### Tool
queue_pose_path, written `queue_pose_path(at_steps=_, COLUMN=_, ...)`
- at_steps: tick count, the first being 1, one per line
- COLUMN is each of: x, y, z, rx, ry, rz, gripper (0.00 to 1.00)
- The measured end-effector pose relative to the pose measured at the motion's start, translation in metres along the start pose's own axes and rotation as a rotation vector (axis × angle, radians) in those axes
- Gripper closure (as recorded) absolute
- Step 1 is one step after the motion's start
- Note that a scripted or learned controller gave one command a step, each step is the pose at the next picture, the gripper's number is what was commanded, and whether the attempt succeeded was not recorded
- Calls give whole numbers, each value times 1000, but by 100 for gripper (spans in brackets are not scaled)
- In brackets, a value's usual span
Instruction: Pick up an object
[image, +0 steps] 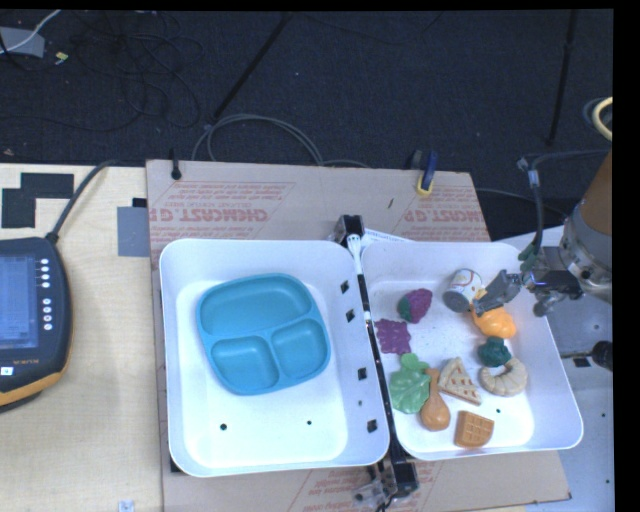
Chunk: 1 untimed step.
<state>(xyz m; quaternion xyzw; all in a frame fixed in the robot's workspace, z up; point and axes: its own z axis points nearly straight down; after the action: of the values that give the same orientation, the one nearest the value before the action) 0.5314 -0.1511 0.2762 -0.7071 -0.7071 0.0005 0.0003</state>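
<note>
Camera view, single frame. Two white bins are sitting side by side on the cardboard-covered bench. The left bin (190, 400) is holding a blue divided tray (262, 333), lying flat near its middle.

The right bin (555, 425) is carrying the loose toy items. A purple grape-like piece (415, 303) is lying toward the bin's upper left, with a flatter purple piece (393, 336) just below it. A green leafy piece (408, 384) is sitting below those, touching a tan pear-shaped piece (433, 410). A wedge-shaped cracker piece (459, 381) is lying just right of the green one, and an orange waffle square (473, 429) is resting near the bin's front edge. A pale ring-shaped piece (503, 378) is lying at the right, with a dark teal piece (493, 352) touching its upper side. An orange fruit piece (494, 323) is sitting above the teal one, beside a grey-white can-like item (460, 290).

The arm is reaching in from the right, and the gripper (498, 291) is hovering low, directly over the orange fruit piece. Jaw opening: cannot tell from this angle, and nothing is visibly clamped between them
</note>
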Motion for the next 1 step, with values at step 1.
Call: queue_pose_path(at_steps=1, x=-65, y=41, z=116, rx=9, ry=0, rz=2, gripper=0)
